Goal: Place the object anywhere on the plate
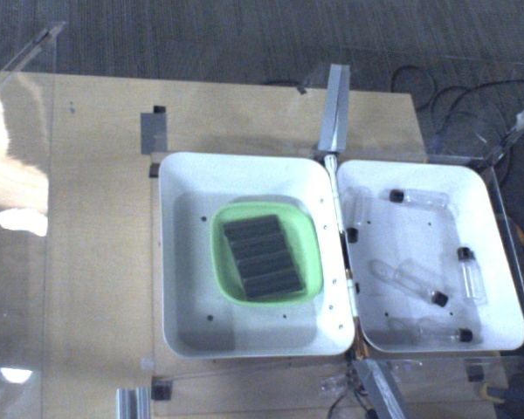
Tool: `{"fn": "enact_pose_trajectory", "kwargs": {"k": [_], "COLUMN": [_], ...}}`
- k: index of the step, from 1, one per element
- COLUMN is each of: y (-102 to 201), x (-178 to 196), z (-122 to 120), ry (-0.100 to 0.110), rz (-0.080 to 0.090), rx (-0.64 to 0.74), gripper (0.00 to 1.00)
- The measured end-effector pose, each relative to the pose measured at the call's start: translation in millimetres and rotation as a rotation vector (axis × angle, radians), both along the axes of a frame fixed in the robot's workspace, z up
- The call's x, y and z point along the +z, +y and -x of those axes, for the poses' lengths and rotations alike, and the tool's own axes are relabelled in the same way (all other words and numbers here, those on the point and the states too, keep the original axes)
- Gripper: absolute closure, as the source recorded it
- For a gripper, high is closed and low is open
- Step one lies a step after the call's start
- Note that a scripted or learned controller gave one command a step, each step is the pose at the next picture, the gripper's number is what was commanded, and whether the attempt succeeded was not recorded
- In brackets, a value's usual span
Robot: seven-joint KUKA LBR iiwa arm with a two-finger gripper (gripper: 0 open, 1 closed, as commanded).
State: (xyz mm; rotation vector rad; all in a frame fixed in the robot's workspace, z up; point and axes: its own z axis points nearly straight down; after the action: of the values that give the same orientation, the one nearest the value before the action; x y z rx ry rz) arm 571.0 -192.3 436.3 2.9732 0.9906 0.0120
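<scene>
Lying on the square light-green plastic plate [220, 260] in the left white bin [179, 234] is a dark ridged rectangular block [262, 257]; clear black-capped vials [417, 198] are scattered in the right white bin [499, 260].

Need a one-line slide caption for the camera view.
Green plate holding a dark ribbed block in left bin; clear vials in right.

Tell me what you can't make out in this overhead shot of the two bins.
- Clear tubes in the right bin: see-through against white, so their outlines, count and contents are unclear; mostly the dark caps show.
- Dark ridged block on the green plate in the left bin: too blurred to identify.
- Cables at upper right: cut off by the frame edge.
</scene>
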Motion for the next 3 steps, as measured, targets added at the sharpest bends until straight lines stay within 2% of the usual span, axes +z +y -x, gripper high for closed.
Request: {"fn": "enact_pose_trajectory", "kwargs": {"k": [1,2,3], "y": [-13.3,-13.4,-13.5], "x": [-0.1,-0.5,-0.3], "z": [54.5,82.4,82.4], "ry": [0.001,0.001,-0.001], "rz": [-0.002,-0.003,-0.005], "rx": [-0.078,-0.229,-0.354], "gripper": [0.00,0.00,0.00]}}
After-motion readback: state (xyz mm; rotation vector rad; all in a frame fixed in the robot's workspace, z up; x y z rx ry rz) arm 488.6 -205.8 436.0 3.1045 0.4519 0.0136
